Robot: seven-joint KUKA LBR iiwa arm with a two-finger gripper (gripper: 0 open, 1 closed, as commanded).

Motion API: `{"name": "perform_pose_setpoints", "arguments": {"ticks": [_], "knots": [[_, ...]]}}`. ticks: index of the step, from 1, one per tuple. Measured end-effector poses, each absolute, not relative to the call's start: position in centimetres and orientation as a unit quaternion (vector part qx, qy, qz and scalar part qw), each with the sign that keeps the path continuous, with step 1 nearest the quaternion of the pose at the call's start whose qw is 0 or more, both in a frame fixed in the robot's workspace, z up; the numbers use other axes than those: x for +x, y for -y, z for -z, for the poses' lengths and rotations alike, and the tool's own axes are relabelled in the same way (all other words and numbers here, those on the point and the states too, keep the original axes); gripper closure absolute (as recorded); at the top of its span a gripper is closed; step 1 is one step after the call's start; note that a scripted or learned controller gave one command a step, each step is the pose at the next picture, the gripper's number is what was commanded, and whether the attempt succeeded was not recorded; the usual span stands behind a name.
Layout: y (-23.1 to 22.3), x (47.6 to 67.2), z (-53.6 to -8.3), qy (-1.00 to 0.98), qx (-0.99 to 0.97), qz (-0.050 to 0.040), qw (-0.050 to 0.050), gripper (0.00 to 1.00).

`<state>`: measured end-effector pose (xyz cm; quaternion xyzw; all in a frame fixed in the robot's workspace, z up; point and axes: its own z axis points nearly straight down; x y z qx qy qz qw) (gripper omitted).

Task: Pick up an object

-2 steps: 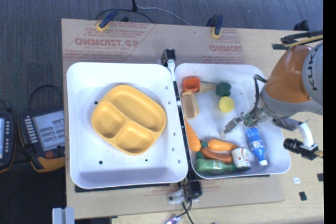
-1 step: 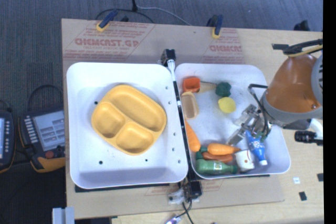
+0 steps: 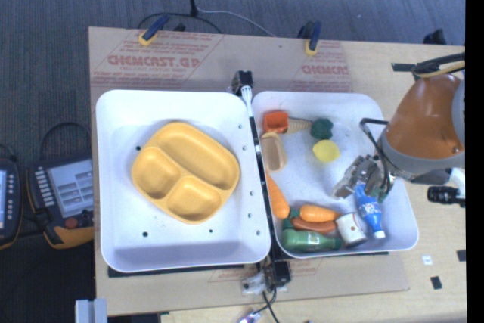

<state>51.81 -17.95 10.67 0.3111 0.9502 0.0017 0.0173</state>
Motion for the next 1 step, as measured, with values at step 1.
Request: {"name": "perform_pose_setpoints", "arguments": {"ticks": [1], "knots": [[7.44, 52.38, -18.48, -0.958, 0.288, -0.0006, 0.001, 1.00]]}}
